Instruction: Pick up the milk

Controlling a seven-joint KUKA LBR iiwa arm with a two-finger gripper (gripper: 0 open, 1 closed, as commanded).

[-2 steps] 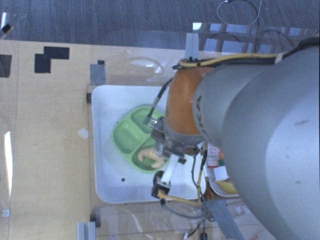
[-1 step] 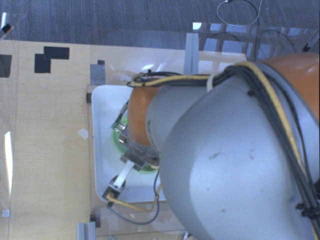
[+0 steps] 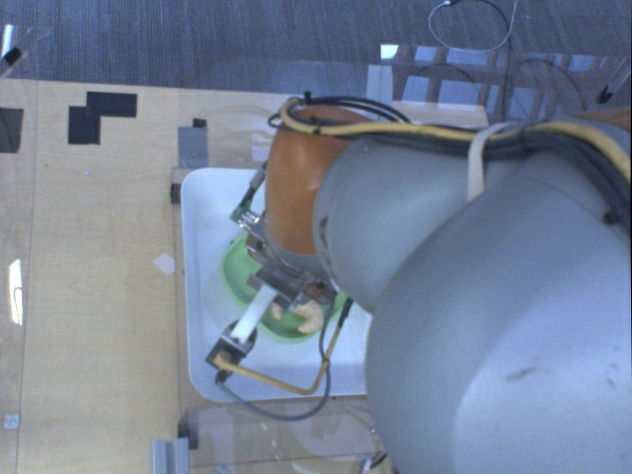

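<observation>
I cannot tell where the milk is. The big arm [image 3: 474,294] covers much of the bin [image 3: 202,265], and nothing I can see in there looks clearly like milk.

The pincer [image 3: 284,289] hangs low over the bin, just above a round green plate [image 3: 235,270]. It is dark metal. I cannot tell if it is open or closed, or if it has hold of anything. A small, lumpy, tan thing [image 3: 311,314] lies on the plate right beside the pincer. A slim white bar [image 3: 252,316] with a black end sticks out from the pincer toward the bin's front corner.

A thin yellow cable [image 3: 286,388] loops across the bin floor.

The bin is white, smooth and shallow, with round corners. It sits on a pale wood tabletop [image 3: 89,265]. The arm is smooth and grey, with a shiny orange band [image 3: 296,181] above the wrist.
</observation>
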